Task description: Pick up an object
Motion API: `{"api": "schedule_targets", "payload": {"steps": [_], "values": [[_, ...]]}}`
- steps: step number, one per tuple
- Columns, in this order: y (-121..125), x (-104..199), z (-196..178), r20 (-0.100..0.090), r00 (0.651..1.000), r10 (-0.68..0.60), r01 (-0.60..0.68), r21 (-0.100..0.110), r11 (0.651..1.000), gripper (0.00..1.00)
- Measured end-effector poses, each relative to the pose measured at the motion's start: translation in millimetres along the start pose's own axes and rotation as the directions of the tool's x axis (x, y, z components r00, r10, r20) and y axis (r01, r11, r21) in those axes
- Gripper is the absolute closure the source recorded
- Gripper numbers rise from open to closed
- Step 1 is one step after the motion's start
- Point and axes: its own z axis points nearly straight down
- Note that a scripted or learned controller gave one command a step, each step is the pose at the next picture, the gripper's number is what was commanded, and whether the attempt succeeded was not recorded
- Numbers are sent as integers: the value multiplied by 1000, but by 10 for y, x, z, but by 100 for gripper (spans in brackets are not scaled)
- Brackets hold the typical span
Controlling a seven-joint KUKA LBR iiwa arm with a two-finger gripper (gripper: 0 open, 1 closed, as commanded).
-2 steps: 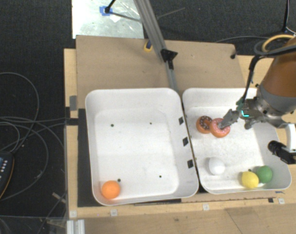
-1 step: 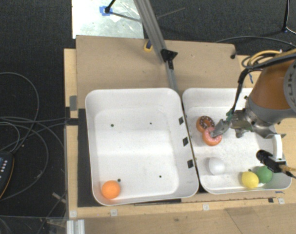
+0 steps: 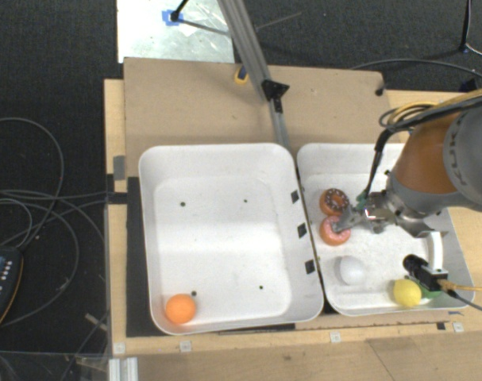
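Reaching into the right bin point(image 3: 312, 161), claw point(image 3: 345, 222) over pink ball point(image 3: 333, 232).
Claw's spread cannot be told; brown donut point(image 3: 333, 201) at 12 o'clock may get nudged.

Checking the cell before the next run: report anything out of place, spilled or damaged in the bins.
Nothing stands out. The left bin holds an orange ball in its near corner. The right bin holds a brown doughnut, a pink object at the gripper, a white ball and a yellow one. No spill or breakage shows.

The left bin point(image 3: 217, 161) holds one ball point(image 3: 179, 309) in its front corner; the right bin point(image 3: 336, 155) holds a doughnut point(image 3: 333, 201) behind two balls point(image 3: 351, 271) point(image 3: 406, 293).
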Motion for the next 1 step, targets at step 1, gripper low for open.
{"api": "schedule_targets", "payload": {"steps": [1], "values": [[16, 0, -132, 0, 1000, -1, 1, -5, 1000, 100]]}}
